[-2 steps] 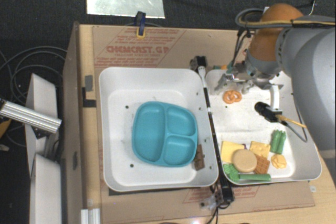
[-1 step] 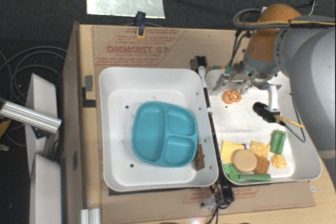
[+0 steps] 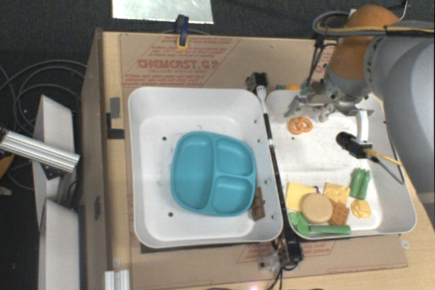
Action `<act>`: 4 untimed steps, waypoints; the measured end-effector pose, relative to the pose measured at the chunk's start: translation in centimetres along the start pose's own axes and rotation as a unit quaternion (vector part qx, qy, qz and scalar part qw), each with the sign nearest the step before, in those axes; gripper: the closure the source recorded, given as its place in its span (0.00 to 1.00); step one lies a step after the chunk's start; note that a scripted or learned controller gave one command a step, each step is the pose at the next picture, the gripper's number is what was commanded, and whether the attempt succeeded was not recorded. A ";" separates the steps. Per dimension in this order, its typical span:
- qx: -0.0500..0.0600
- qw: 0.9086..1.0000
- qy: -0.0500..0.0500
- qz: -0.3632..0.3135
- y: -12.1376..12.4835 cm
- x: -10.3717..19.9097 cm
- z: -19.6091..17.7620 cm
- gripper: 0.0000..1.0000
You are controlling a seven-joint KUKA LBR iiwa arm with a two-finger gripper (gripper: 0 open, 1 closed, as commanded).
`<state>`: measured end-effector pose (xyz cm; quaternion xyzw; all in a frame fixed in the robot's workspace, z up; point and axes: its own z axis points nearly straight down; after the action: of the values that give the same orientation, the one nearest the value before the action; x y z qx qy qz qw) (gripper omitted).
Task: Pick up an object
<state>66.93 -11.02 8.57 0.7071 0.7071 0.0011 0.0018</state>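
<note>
So the end effector [image 3: 315, 107] is down in the right bin [image 3: 319, 163], just up and to the right of the toy pretzel [image 3: 299, 125] as the camera sees it. They're close enough that they might be touching, but I honestly can't say. I also can't tell how far open it is, since the wrist hides that, and I see nothing in its grip. My guess is the pretzel is the pick target, being by far the nearest thing.

What could go wrong: the pretzel is flat and thin on slick white plastic. If the end effector comes down off-centre, I'd expect it to skid away rather than lift. The bin wall is also not far to the pretzel's left, so a nudge that way could wedge it there. Closing on air is my top bet for a failure.

Other stuff around: well below the pretzel, at the near end of the same bin, there's a huddle of toy food.
- a yellow cheese slice [image 3: 294, 193]
- a round bun [image 3: 316, 208] touching the cheese slice
- a cracker [image 3: 336, 192]
- a green veggie piece [image 3: 359, 183]
- a bean pod [image 3: 323, 229] along the rim

They're packed tight, so grabbing one would probably drag its neighbours.

A small orange bit [image 3: 292, 87] sits above the pretzel by the far rim. Far to the pretzel's left, in the left bin [image 3: 204, 97], are a teal divided plate [image 3: 212, 173] and a small brown thing [image 3: 258, 204] against the wall. Both bins rest on a cardboard-covered tabletop [image 3: 177, 64]. Nothing blocks the way to the pretzel.
</note>
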 end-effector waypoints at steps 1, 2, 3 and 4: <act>0.002 1.000 0.000 -0.002 -1.4 1.6 0.1 0.00; 0.000 1.000 0.001 -0.002 0.1 1.6 0.0 0.00; 0.002 1.000 0.000 0.000 -1.2 0.1 0.1 0.00; 0.000 1.000 0.001 -0.003 0.1 1.9 0.0 0.00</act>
<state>66.98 -9.17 8.54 0.7051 0.7091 0.0015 0.0012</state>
